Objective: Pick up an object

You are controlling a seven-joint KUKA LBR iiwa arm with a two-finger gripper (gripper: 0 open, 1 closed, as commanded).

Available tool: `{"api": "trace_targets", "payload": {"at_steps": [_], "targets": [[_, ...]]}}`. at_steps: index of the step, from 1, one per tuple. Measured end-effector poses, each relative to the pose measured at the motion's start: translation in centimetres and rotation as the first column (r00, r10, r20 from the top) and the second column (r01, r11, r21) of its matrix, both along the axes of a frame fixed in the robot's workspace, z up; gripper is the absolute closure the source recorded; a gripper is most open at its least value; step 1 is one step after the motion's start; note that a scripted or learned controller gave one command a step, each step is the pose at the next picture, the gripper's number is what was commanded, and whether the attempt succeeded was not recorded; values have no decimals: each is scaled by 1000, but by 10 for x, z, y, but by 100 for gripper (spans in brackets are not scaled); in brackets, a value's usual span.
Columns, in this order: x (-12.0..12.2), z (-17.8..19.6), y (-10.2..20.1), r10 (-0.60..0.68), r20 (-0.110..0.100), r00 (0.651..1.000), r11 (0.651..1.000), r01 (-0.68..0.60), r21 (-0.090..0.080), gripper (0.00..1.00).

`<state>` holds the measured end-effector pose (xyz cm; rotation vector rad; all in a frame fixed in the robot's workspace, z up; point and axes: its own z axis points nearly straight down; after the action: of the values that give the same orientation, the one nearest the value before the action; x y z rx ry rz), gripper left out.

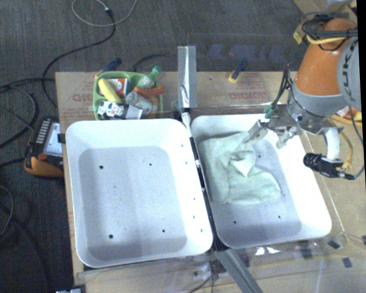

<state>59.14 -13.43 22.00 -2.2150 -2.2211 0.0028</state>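
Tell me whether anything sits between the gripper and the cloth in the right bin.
Nothing visible does. The gripper is over the right bin, right at the raised fold of the pale green cloth, with no other object between them.

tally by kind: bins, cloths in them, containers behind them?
Shallow white plastic bins: 2 (left, right)
Pale green crumpled cloth, in the right bin: 1
Green plastic basket of small items, behind the left bin: 1
Total: 4
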Motion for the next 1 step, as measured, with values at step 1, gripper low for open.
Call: {"api": "trace_targets", "payload": {"at_steps": [1], "targets": [[25,-122,20,-1,9,1000,1000,1,-3,0]]}}
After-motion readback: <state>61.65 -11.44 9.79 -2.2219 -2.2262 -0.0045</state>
